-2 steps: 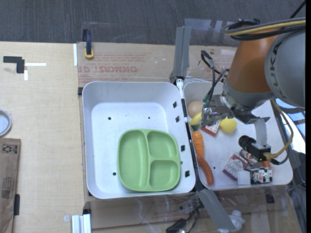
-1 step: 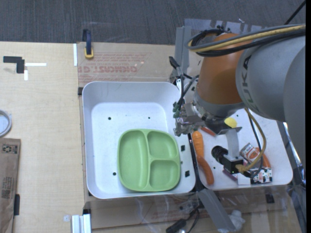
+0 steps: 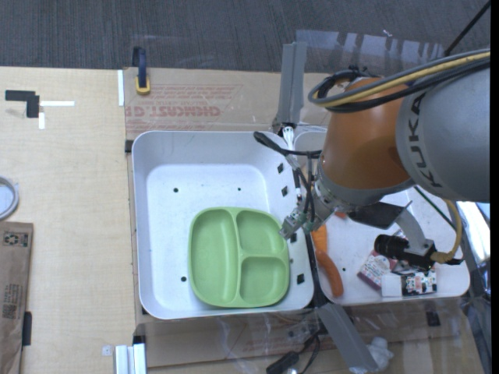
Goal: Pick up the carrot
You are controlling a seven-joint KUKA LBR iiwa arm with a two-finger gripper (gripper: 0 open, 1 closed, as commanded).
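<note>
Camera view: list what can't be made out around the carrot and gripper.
- Gripper: fingers too small and cluttered to read, under the arm's wrist.
- Carrot: upper end runs under the wrist; contact unclear.
- Right bin: largely covered by the arm.
- Small packages: labels too small to read.

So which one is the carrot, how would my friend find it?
Look in the right white bin, along its left wall beside the bin with the green plate. The carrot lies just under the gripper. It is long, thin and orange, unlike the small packets nearby.
</note>
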